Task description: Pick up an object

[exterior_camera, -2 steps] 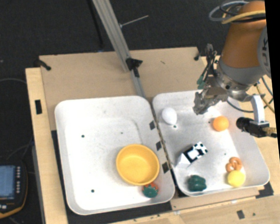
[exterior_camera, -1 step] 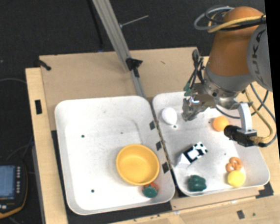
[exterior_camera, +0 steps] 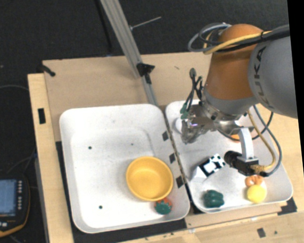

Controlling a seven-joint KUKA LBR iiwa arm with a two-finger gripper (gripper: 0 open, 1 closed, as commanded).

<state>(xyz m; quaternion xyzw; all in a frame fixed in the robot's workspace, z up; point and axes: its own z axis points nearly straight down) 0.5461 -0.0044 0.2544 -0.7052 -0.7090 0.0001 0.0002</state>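
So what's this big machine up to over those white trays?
A grey and orange robot arm is reaching over the right white bin, trying to pick something up. Its claw hangs near the bin's upper left corner, with nothing visibly in it. Below it lie a black-and-white block, a green lump and a yellow toy duck. The left bin has a yellow bowl.

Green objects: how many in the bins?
2. One in the left bin, touching the yellow bowl at the near edge. One in the right bin, near edge. The arm may hide more.
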